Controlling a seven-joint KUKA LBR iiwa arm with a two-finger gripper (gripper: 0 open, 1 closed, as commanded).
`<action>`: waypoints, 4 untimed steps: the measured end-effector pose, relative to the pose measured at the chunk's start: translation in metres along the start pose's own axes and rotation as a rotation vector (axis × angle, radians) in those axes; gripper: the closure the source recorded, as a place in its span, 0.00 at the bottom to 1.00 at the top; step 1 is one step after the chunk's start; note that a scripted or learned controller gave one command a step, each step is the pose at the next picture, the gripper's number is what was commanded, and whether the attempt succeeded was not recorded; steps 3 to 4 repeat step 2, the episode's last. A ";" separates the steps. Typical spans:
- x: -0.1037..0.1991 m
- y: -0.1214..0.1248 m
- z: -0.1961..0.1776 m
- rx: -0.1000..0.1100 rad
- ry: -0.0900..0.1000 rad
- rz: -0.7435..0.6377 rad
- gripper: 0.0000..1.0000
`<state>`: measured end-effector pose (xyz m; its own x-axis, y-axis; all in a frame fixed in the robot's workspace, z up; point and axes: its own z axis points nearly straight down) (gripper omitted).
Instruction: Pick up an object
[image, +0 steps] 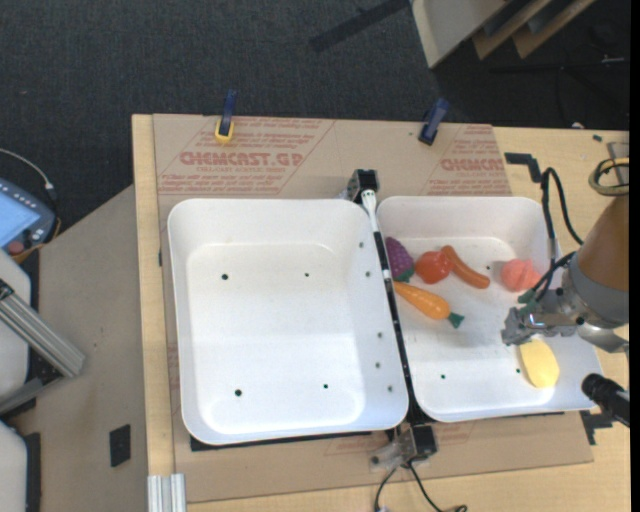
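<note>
The right bin (470, 395) holds toy food. A purple piece (399, 259) lies by the divider, with a red tomato (432, 266) and an orange sausage-like piece (467, 268) beside it. An orange carrot (424, 301) lies below them, a pink piece (518, 274) sits near the right wall, and a yellow lemon (539, 364) rests at the lower right. My gripper (527, 328) hangs low over the bin's right side, just above the lemon and below the pink piece. Nothing shows between its fingers.
The left bin (200, 300) stands beside the right one, sharing a black divider (385, 290). Clamps (228, 122) hold the cardboard base at the back. Cables run along the right bin's far right edge (553, 205).
</note>
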<state>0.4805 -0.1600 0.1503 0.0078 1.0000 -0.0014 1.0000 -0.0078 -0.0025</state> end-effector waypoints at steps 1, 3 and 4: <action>0.051 -0.003 0.051 0.005 0.006 -0.012 1.00; 0.115 0.052 -0.040 -0.014 0.001 -0.016 1.00; 0.115 0.052 -0.040 -0.014 0.001 -0.016 1.00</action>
